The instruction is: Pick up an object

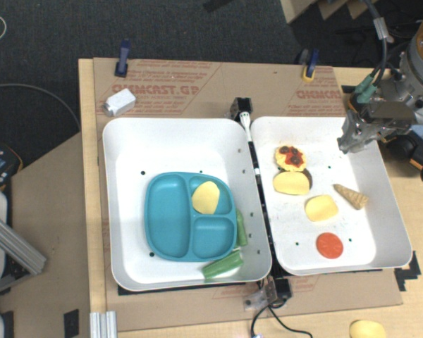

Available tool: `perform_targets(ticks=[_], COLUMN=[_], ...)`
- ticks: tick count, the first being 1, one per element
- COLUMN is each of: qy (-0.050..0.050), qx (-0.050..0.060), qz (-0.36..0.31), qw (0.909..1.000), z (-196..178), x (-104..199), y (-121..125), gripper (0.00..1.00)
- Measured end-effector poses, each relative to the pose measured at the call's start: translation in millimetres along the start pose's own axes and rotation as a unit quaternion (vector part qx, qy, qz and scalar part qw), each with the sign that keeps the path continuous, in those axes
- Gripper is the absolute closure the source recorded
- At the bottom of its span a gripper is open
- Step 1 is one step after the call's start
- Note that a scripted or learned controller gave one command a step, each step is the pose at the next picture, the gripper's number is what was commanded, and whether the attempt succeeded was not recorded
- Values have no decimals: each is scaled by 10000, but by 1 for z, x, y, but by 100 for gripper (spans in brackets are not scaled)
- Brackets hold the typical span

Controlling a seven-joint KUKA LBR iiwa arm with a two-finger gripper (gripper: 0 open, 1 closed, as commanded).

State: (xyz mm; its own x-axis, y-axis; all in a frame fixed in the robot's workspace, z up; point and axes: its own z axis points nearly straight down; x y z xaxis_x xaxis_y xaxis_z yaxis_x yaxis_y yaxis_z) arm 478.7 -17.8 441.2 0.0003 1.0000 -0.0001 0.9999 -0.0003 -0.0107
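On a cardboard-topped bench [197, 83] over dark carpet, two glossy white bins hold plastic food; the hand [352, 141], grip unclear, hovers at the right bin's [388, 217] far edge, near a tan cone [350, 196].

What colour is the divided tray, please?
Teal blue, the divided tray in the camera view.

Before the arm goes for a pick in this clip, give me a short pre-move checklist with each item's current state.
1. Gripper over the right white bin, at its upper right: ok.
2. Gripper carrying nothing visible: ok.
3. Finger opening: cannot tell.
4. Red round disc and tan cone lie apart from neighbours: ok.
5. Yellow oval piece touches the red-topped round piece: not ok.
6. Gripper directly above a target: not ok.
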Motion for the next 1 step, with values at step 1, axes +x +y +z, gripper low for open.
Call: perform_targets(ticks=[1], qy=[2], qx=[-124], qz=[-15], qw=[9999], z=[-100], x=[13], y=[0], gripper=[100])
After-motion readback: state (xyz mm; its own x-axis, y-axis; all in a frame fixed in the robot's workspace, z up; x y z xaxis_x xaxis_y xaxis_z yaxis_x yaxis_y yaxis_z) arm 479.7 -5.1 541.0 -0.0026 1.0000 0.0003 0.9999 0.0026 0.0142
